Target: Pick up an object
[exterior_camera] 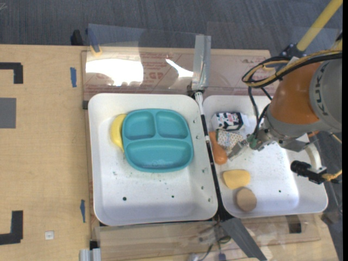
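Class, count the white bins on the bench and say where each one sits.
2. The left bin holds a teal divided plate; the right bin lies beside it, under the arm, with several small objects.

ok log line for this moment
arm over right bin | gripper low by cloth, carrot | grasp unclear | teal tray in left bin

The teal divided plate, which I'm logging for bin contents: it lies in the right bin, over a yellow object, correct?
Not quite. The camera view shows the teal divided plate in the left bin, not the right one. The rest holds: it overlaps a yellow object at its left edge.
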### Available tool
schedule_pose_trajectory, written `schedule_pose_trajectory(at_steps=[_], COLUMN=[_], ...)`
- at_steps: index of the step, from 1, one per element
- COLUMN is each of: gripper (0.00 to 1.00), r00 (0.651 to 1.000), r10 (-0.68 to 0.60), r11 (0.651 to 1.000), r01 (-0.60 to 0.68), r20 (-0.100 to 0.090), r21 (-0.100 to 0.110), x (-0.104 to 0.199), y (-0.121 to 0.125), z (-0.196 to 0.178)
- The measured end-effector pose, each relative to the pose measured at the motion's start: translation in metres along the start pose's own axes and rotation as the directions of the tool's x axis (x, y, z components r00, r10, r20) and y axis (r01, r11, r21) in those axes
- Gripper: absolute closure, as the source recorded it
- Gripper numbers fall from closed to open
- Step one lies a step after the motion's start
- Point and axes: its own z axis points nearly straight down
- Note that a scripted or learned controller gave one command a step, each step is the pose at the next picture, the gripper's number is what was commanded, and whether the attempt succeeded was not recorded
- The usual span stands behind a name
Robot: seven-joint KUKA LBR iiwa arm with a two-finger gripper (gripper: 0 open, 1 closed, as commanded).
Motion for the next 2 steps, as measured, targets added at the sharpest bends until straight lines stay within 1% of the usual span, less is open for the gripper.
schedule_pose_trajectory(at_steps=[1,2], gripper=[0.0,0.0], r00=[0.998,0.999], r10=[0.057,-0.047], r11=[0.998,0.999], r01=[-0.057,0.047], r20=[-0.006,-0.012], r21=[0.009,0.023], x=[-0.065,-0.034], y=[0.022,0.065], z=[0.014,0.014])
